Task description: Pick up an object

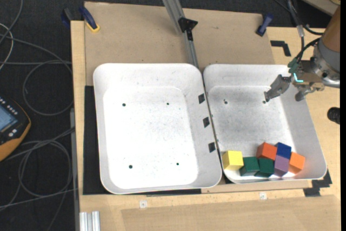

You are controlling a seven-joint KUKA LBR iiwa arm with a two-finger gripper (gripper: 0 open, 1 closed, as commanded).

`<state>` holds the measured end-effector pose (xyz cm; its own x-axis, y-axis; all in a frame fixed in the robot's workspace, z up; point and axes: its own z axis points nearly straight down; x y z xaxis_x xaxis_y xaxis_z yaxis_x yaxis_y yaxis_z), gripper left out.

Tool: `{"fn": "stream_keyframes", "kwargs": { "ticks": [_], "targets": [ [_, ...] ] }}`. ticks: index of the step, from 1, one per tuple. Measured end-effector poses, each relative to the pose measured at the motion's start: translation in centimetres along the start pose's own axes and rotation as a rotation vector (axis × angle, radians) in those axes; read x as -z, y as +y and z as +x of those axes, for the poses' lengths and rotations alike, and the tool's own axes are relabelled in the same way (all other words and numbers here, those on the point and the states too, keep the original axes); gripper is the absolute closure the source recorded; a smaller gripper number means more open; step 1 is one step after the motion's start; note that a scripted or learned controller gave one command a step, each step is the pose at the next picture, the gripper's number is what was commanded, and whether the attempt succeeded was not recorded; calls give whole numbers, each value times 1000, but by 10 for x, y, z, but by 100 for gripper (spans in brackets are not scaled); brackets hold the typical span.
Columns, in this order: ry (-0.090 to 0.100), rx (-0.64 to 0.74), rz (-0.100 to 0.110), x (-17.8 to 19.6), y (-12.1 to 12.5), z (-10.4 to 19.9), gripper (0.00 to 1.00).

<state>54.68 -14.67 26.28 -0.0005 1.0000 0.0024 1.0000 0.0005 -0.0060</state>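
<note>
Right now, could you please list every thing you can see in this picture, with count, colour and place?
bins: 2, white, side by side on the bench; left bin, right bin
blocks: about 7, heaped at the near edge of the right bin; yellow, two green, two orange, blue, purple
bench board: 1, tan, under both bins
clamps: 2, blue, at the far corners of the board
metal pole: 1, grey, slanting down to between the bins
cables: several, black, on the dark floor at left
handheld device: 1, orange-edged, far left
arm: 1, grey, from the right
claw: 1, grey, above the far part of the right bin, holding nothing
</note>
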Motion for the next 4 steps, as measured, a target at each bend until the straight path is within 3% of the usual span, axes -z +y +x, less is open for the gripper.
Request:
{"fn": "stream_keyframes", "kwargs": {
  "ticks": [1, 4],
  "targets": [
    [-1, 0, -5, 3, 1, 0, 0],
    [0, -1, 1, -163, 0, -6, 0]
  ]
}}
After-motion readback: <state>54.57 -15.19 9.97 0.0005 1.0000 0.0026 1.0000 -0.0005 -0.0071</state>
